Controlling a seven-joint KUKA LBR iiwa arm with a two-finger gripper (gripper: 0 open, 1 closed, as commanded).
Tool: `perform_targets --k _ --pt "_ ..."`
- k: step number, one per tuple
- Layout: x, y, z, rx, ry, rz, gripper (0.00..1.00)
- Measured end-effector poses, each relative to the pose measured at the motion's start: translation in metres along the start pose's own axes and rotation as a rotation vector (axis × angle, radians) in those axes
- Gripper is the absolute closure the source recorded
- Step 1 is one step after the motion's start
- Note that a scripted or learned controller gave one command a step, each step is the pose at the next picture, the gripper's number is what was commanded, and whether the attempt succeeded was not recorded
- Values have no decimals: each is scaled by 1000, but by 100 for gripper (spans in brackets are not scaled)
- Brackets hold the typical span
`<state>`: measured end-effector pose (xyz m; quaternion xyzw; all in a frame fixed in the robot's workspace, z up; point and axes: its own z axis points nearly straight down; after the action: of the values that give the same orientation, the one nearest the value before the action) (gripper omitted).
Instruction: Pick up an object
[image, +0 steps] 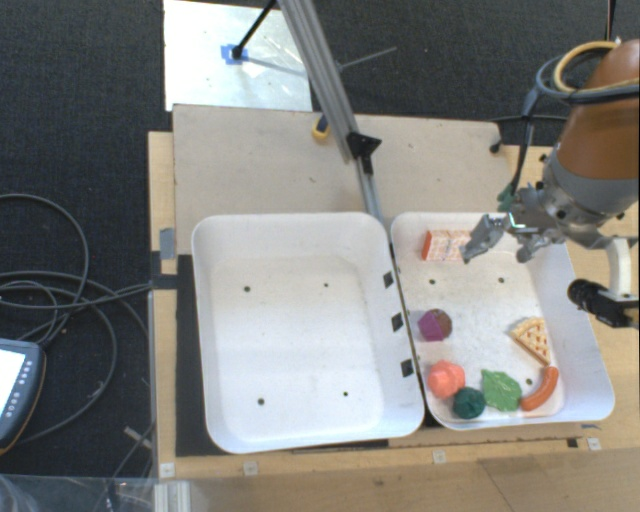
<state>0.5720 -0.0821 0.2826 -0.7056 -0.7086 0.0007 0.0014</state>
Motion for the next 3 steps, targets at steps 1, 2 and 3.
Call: perform_targets --k 1,2,3 --pt "0 1 -2 -5 0 2 0" --pt "-2 -4 59 1 0 4 0" --pt "-1 -3 101 0 0 4 0"
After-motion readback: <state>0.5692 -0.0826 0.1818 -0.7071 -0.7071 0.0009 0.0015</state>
